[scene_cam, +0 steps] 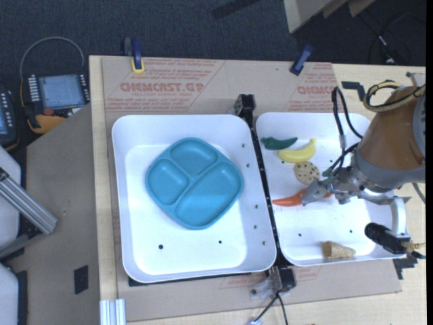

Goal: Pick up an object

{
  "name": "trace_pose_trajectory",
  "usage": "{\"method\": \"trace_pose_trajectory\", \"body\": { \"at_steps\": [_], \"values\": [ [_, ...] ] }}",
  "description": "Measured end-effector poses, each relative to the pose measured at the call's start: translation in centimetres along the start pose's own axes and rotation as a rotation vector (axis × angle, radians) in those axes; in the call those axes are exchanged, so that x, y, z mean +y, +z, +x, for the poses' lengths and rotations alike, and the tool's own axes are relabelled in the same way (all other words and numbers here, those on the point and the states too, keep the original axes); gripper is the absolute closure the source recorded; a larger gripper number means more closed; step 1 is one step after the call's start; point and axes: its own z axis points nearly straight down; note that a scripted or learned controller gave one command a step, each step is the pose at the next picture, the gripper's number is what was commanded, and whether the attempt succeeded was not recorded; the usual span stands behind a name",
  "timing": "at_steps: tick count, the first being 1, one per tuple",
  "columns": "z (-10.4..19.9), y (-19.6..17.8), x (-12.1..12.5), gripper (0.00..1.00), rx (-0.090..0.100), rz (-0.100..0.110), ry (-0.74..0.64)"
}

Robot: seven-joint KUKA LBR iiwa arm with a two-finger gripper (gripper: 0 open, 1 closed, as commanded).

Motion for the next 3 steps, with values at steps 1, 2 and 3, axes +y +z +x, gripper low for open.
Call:
{"method": "trace_pose_trajectory", "body": {
  "at_steps": [1, 2, 3],
  "values": [
    [0.0, 3.7, 0.0, 0.00, -0.001, -0.002, 0.001],
    [0.1, 2.5, 0.1, 1.00, -0.002, -0.008, 0.001],
    [-0.9, -2.6, -0.2, 1.00, -0.005, -0.012, 0.001]
  ]
}}
